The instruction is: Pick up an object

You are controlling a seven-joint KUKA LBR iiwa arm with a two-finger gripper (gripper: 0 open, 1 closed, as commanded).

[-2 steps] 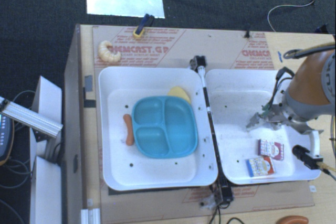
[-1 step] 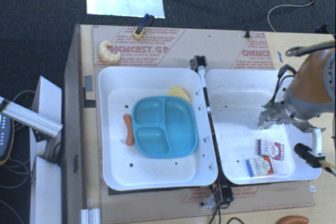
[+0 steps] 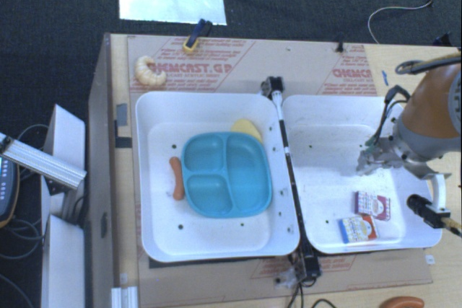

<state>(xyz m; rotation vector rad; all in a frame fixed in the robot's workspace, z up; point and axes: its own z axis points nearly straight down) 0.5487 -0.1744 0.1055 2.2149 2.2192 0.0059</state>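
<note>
Camera view: nothing picked yet, as far as can be judged. The gripper sits low over the right bin, toward its right half; can't tell its opening from this angle, and nothing visible is carried by it.

Candidate objects in the right bin: a small red-and-white packet and a blue-and-red carton, lying just beside each other near the bin's front right corner, both in front of the gripper and apart from it. So the reach, closing and lift all look left to do.

Left bin holds a blue divided plate, a toy sausage just left of the plate, and a yellow piece peeking out behind it.

Room: the right bin floor behind and left of the gripper is open. The two packets are close to the front wall and right wall, so finger clearance there is probably tight. The centre divider between the bins is well away from them.
</note>
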